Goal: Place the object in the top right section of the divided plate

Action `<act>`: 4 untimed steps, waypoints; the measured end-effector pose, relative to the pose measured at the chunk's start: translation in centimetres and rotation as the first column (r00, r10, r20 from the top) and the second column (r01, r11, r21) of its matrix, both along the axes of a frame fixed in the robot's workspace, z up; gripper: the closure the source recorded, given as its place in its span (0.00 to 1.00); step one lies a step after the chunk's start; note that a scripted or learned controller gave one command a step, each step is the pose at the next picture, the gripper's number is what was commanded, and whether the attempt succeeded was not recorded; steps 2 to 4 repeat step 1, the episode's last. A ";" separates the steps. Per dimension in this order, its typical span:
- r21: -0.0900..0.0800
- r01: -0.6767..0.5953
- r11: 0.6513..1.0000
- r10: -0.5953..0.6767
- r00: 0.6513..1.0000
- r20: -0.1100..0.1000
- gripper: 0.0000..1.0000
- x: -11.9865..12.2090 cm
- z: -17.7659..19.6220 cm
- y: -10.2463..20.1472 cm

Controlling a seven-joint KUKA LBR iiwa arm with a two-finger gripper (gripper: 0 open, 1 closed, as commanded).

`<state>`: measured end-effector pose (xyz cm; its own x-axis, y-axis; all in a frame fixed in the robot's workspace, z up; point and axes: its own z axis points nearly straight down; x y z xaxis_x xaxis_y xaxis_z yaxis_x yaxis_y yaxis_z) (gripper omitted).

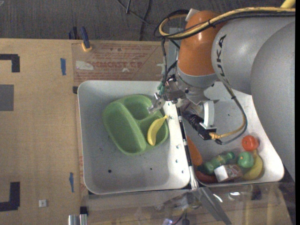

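Camera view: slanted look down on 2 white bins.
Plate: green plastic divided plate [127, 124] in the left bin [96, 163].
Banana: small yellow toy banana [156, 130] lies in the plate's right-hand section, long axis tilted up-right.
Gripper: metal two-finger gripper [157, 105] sits just above the banana's upper tip; honestly can't tell how the fingers are set.

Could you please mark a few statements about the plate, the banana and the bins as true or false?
1. The green divided plate lies in the left bin. True.
2. The yellow banana rests on the bench outside the bins. False: it lies in a section of the plate.
3. The right bin holds several toy foods. True.
4. The gripper hangs over the cardboard sheet. False: it is over the plate's edge.
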<state>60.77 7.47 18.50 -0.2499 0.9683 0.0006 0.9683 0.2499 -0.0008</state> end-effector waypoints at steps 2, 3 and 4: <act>-0.002 -0.333 0.943 0.333 0.943 0.006 0.00 -0.9 4.9 -0.8; -0.002 -0.333 0.943 0.333 0.943 0.006 0.00 -0.9 4.9 -0.8; -0.002 -0.333 0.943 0.333 0.943 0.006 0.00 -0.9 4.9 -0.8</act>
